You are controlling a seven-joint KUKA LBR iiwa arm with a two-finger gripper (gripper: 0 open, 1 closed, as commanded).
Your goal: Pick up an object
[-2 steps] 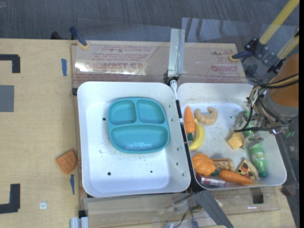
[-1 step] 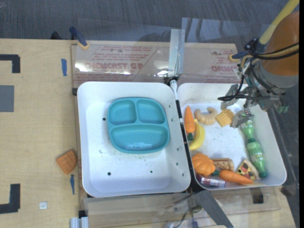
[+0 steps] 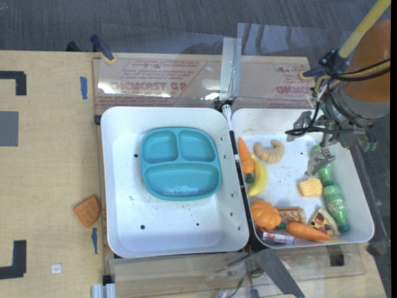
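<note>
Glossy plastic plate [image 3: 180,164]; matt wooden bench [image 3: 43,185]

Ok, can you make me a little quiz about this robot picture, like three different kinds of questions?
1. True or false: the blue divided plate sits in the left bin.
2. Which lies nearest the gripper? A) croissant B) yellow cheese wedge C) waffle
3. Fill in: the waffle lies on the ____, outside both bins.

Key: 1 true; 2 B; 3 bench
</note>
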